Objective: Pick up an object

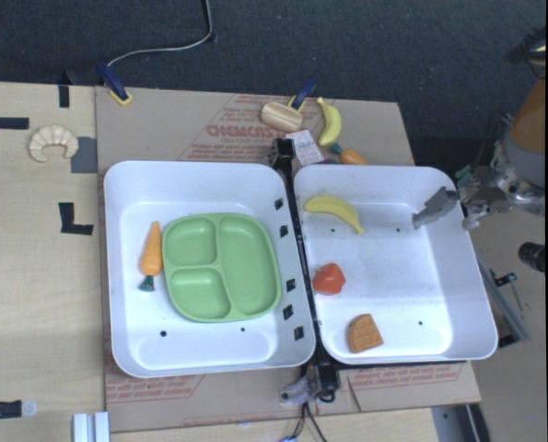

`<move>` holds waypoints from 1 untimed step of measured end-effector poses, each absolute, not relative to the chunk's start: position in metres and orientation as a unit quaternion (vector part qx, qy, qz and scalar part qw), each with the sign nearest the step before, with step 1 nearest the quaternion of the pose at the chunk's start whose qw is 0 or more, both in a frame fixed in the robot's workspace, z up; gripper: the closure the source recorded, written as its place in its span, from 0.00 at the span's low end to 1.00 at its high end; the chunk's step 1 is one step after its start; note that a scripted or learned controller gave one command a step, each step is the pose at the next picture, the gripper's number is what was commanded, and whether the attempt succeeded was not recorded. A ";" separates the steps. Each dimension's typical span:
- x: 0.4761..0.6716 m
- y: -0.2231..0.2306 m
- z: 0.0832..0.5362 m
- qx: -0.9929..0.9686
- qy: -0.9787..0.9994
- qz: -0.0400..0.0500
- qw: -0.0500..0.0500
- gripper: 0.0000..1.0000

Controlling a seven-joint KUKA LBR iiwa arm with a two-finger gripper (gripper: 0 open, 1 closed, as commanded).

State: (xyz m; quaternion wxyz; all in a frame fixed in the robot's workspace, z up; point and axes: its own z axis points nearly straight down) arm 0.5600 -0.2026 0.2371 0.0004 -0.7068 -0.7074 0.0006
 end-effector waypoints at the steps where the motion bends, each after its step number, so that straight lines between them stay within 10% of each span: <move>1: 0.590 -0.169 0.164 -0.707 -0.707 0.001 0.001 0.00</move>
